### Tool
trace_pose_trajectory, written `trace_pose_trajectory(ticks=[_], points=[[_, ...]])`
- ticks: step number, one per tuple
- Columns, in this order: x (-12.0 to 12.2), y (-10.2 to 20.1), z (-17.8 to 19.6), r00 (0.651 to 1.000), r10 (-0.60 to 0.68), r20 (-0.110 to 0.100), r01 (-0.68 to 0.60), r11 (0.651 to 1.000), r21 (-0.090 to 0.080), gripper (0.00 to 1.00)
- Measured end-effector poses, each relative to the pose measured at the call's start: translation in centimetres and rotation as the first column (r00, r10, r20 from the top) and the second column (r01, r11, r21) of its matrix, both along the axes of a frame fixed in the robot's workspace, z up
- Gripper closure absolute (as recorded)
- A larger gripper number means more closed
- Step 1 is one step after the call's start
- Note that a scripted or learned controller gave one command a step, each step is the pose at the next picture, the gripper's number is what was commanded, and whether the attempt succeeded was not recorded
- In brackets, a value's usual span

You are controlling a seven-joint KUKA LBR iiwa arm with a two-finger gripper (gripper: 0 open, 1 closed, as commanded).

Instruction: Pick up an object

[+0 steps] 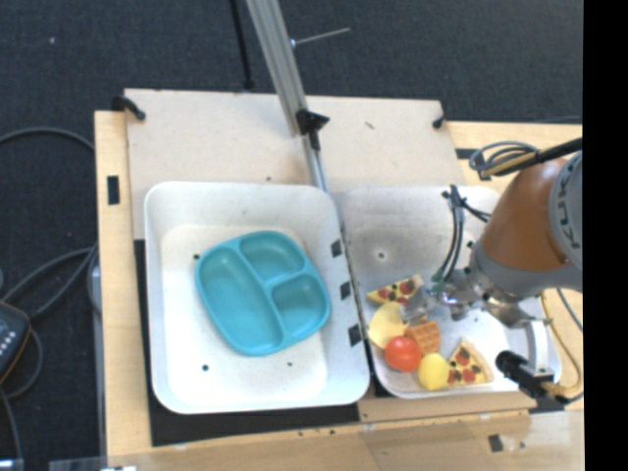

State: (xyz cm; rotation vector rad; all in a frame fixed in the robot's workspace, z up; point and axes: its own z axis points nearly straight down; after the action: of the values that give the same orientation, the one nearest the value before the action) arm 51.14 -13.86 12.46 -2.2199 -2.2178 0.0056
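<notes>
Toy food crowds the right bin's (358, 226) front: tomato (400, 352), lemon (433, 371), pizza slice (470, 363). The gripper (432, 304) hangs above a waffle (424, 336); finger state unclear. Best to descend centred on one piece.

No legible text or markings.

The bench (113, 292) is a light wooden surface. Two shallow white bins rest directly on it, side by side and touching: the left bin (167, 263) and the right bin (392, 224). A pale board (216, 135) lies behind them.
</notes>
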Motion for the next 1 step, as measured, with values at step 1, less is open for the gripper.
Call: trace_pose_trajectory(ticks=[1], points=[[0.31, -0.12, 1.46, 1.0, -0.004, 0.01, 0.004, 1.0, -0.001, 1.0]])
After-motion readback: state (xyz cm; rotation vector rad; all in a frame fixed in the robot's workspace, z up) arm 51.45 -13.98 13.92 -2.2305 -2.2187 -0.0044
